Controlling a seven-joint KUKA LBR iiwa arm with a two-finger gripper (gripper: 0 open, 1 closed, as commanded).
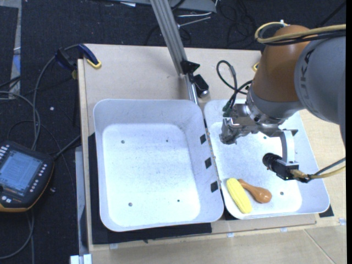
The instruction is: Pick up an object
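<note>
The grey KUKA arm with its orange band (280, 65) reaches in from the right and hangs over the far part of the right-hand shallow white plastic bin (247, 158). Its two-finger metal pincer (229, 135) points down near that bin's left wall; whether it is released or clenched cannot be told (the wrist hides most of it), and nothing can be seen between its tips.

Two things lie at the near end of the same bin, well apart from the pincer: a yellow ridged toy corn cob (239, 194), set slantwise, and a brown-orange pear-shaped toy with a thin neck (257, 192), touching the cob on its right side.

The left-hand shallow white bin (148, 164) sits just beside the right one on the pale wooden bench (137, 70). A black teach pendant with a lit screen (19, 175) lies on the dark floor to the left.
</note>
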